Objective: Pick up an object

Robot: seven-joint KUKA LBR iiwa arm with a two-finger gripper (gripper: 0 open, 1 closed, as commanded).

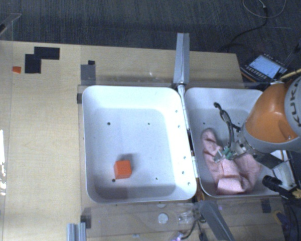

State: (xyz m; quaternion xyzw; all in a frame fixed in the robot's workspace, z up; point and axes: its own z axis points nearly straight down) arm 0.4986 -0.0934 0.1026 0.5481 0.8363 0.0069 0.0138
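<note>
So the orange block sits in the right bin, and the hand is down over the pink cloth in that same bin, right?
Not quite. The camera view shows the orange block in the left bin. The hand is indeed down over the pink cloth in the right bin.

A pale wooden desk [40, 149] carries two shallow white bins side by side, the left bin [90, 134] and the right bin [200, 102], touching along a grey metal divider rail [182, 59]. On the bare wood at the far left lie black stepped patches [40, 58] and a small orange marker [16, 70]. A small dark block [91, 63] sits near the left bin's far corner
</note>
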